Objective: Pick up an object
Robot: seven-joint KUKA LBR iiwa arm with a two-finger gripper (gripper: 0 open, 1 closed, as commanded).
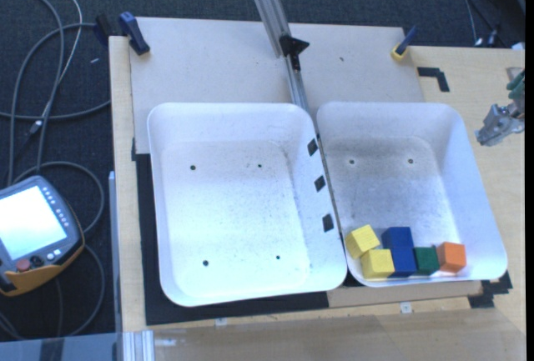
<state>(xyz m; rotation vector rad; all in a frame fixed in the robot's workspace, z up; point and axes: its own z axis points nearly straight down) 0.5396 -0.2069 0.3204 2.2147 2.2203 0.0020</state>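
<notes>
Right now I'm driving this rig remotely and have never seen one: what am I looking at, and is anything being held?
One fixed camera looks down at a slant on a bench with two shallow white plastic bins. The left bin shows only speckled marks. The right bin has small blocks bunched at its near edge: two yellow blocks, a blue block, a green block and an orange block. The arm's metal end effector sits at the right edge, away from the blocks, with nothing visibly held.
</notes>
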